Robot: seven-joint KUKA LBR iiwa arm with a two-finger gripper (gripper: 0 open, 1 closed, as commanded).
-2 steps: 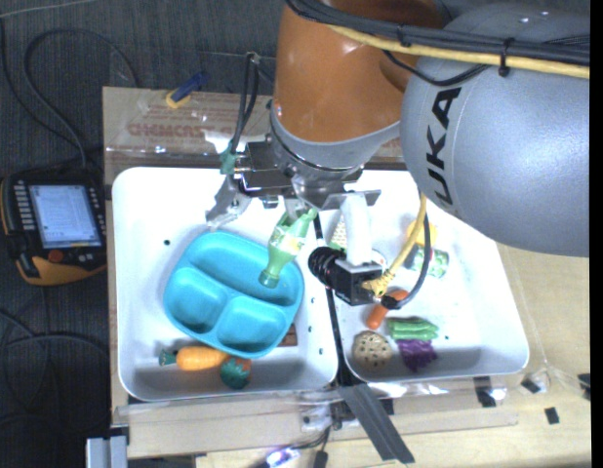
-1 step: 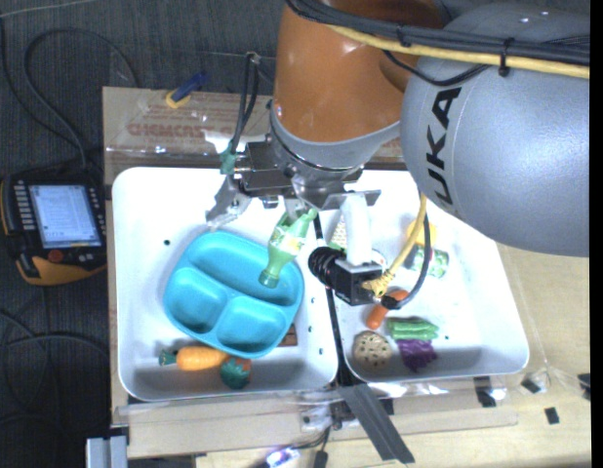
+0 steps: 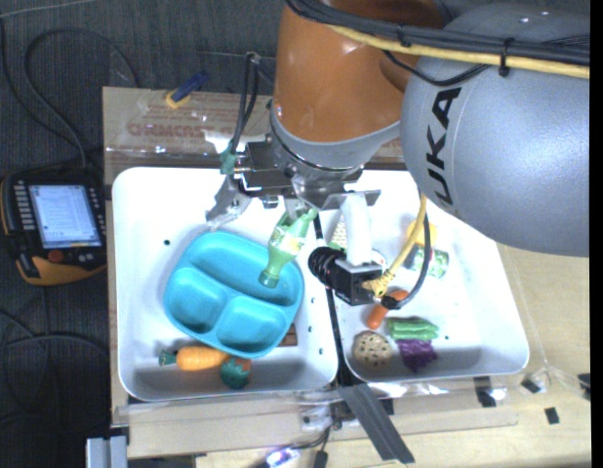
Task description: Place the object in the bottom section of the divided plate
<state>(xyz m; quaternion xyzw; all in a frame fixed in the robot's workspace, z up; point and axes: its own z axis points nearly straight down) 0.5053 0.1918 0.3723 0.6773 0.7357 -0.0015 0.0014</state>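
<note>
A blue divided plate (image 3: 223, 295) lies tilted in the left bin, with one large section at its upper left and two smaller ones toward its lower right. My gripper (image 3: 300, 211) hangs just past the plate's upper right rim, shut on the upper end of a green bottle (image 3: 284, 249). The bottle slants down and to the left. Its lower end sits over the plate's right edge, beside the divider ridge.
A carrot (image 3: 199, 359) and a small green item (image 3: 235, 371) lie by the left bin's front wall (image 3: 223, 390). The right bin (image 3: 497, 291) holds a white bottle (image 3: 357, 224), a speckled cookie (image 3: 373, 349), purple (image 3: 417, 355) and green (image 3: 413, 329) vegetables and an orange piece (image 3: 378, 313).
</note>
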